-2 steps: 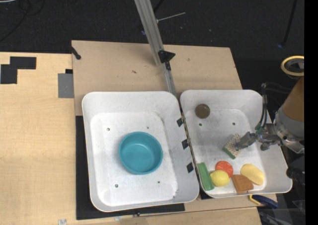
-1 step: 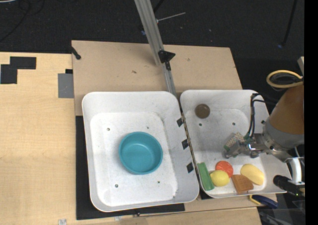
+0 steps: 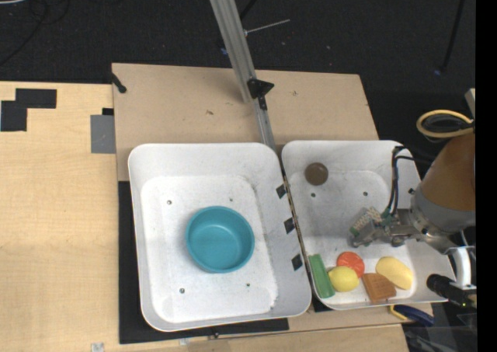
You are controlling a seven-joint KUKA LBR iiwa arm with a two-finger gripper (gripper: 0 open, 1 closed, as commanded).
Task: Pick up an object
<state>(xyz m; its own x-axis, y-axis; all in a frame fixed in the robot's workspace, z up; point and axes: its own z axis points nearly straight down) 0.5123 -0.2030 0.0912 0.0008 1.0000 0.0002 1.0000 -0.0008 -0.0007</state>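
Nearest the camera, along the front edge of the right shallow white bin (image 3: 342,158), a cluster of small items: a green stick-shaped piece (image 3: 320,275) lying against the bin's left wall, a round yellow lemon-like object (image 3: 343,279) just beside it, a red-orange ball (image 3: 350,261) touching the yellow one from behind, a flat brown wedge-like block (image 3: 379,287) to their right, and a pale yellow oblong object (image 3: 394,271) touching the brown block at the bin's right side.

Just behind this cluster, the two-finger gripper (image 3: 363,226) sits low over the middle of the right bin, reaching in from the right on the grey arm (image 3: 449,195) with its orange band. Gripper apart from all items; nothing seen between its fingers. Jaw state: cannot tell, the tip is too small and cluttered to read.

Farther back in the same bin, a small round brown object (image 3: 316,173) rests alone near the rear left corner.

Left shallow white bin (image 3: 155,164): one teal round plastic bowl (image 3: 220,238), upright, near the centre.

Beyond both bins, a slanted aluminium rail (image 3: 233,32) rises from the tan board (image 3: 178,102).
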